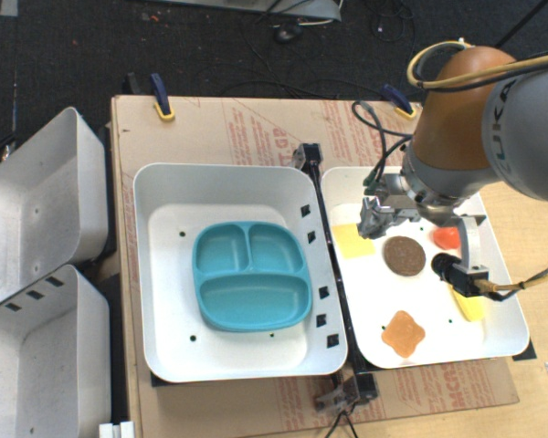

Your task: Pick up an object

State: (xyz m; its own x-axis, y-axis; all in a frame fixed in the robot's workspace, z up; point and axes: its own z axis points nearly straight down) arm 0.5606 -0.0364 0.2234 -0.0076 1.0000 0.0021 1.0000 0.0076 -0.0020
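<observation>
The brown disc (405, 255) lies mid-right bin (507, 340), just near of the gripper (376, 219), whose jaws' spread I cannot tell, so a good pick likely means centring over it, clear of the yellow square (353, 242) at left, before descending.

Partial "UK" lettering on the grey arm (521, 135).

1. You see a grey arm (521, 126) with an orange band (461, 108).
2. Just below the gripper (381, 215): a brown speckled disc (405, 255) and a yellow piece (352, 241).
3. Further below it: an orange piece (403, 333).
4. Left of it: a teal divided tray (252, 276) in a white bin (155, 272).
5. Right of it: a red piece (447, 237).
</observation>
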